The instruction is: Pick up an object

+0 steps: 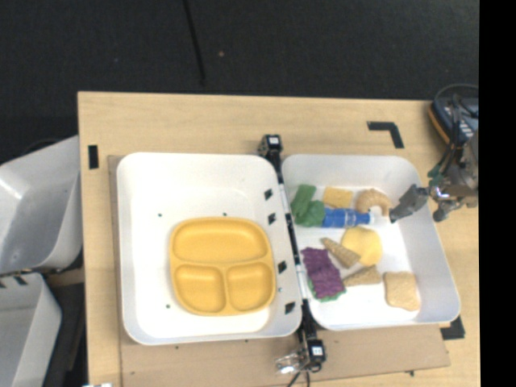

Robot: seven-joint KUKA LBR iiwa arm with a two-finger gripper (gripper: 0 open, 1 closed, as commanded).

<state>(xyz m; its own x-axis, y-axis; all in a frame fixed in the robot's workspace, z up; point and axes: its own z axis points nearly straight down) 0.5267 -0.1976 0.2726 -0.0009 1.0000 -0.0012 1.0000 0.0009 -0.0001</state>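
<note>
The right bin holds several toy foods. Among them are a green piece, a yellow block, a tan roll, a blue tube, a yellow round piece, a purple bunch and a tan slice. My gripper hangs over the bin's right upper part, just right of the tan roll. Its fingers are open, and nothing sits between them. One dark fingertip points toward the roll.
A yellow divided plate lies in the left bin. A ridge with black clips separates the two bins. A wafer cone and a tan wedge lie mid-bin. White containers stand off the bench's left side.
</note>
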